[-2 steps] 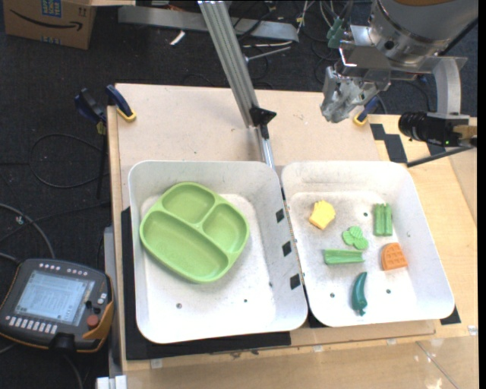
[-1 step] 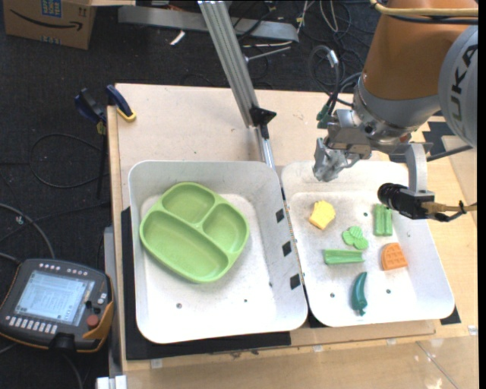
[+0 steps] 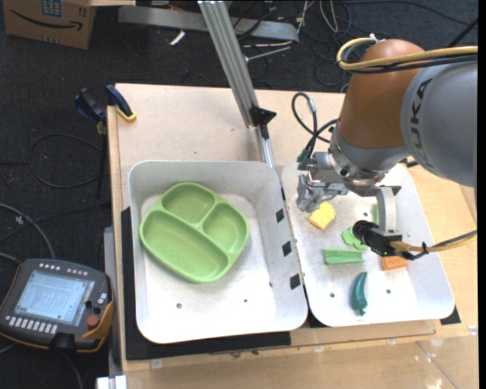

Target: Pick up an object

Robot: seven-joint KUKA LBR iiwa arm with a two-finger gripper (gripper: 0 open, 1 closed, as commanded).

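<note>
Nearest the camera, at about seven o'clock, a teach pendant (image 3: 53, 304) is lying on the floor with its screen lit; the writing on it is too small to read. Just beyond it the bench (image 3: 190, 121) is carrying two white bins side by side. The left bin (image 3: 152, 304) is holding a green divided plate (image 3: 195, 231), sitting flat toward the bin's nine o'clock side.

The right bin (image 3: 425, 289) is holding the small pieces: a teal curved piece (image 3: 358, 293) at its six o'clock, a green flat strip (image 3: 342, 257) lying near the middle, an orange block (image 3: 393, 263) just beside it toward three o'clock, a small green piece (image 3: 351, 236) above the strip, and a yellow wedge (image 3: 322, 216) toward the bin's ten o'clock.

The arm (image 3: 425, 106) is reaching in from three o'clock, its orange band bulging over the bin's far half, with grey letters "UK" readable on its casing. The gripper (image 3: 313, 191) is hanging over the bin's eleven o'clock corner, just above the yellow wedge; whether its fingers are apart or closed cannot be told, and nothing is visibly held.

Farther off, an aluminium post (image 3: 235, 64) is rising from the bench, a blue and yellow clamp (image 3: 106, 105) is gripping its ten o'clock corner, and a cardboard box (image 3: 49, 19) bearing a printed label and a smile logo is standing on the floor.
</note>
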